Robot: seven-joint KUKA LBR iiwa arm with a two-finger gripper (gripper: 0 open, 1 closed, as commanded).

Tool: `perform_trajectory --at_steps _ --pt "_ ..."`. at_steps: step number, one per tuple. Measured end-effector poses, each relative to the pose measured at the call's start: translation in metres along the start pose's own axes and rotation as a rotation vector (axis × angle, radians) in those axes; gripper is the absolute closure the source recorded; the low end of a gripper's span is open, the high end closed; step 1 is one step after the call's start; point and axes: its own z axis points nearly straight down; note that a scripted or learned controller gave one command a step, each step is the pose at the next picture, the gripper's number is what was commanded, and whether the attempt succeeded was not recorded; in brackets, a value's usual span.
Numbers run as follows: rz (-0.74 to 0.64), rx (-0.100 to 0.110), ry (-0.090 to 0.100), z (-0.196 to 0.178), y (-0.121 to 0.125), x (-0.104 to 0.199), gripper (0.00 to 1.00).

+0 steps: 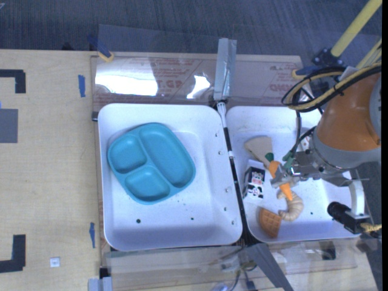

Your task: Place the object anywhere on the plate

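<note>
The gripper (pixel 285 173) hung low over the middle of the right bin (pixel 315 220); how far its claw stood open, and whether it held anything, I could not tell. Near it lay an orange piece (pixel 285 192) touching a curved tan piece (pixel 294 208), a cone (pixel 270 221) by the front wall, a card (pixel 255 182) by the left wall; all looked light, stiff toy food, best pinched across the narrow middle. The plate (pixel 151 162) sat in the left bin (pixel 176 226), toward its back-left corner.
</note>
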Motion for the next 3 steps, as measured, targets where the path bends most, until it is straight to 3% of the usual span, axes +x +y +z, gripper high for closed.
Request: perform_trajectory --at_steps 1,2,3 --pt "-0.103 -0.004 -0.002 0.000 0.040 0.086 1.00" --pt "-0.076 -0.005 -0.003 -0.011 0.098 0.162 1.00" --pt "-0.261 -0.015 -0.001 0.078 0.124 0.222 1.00"
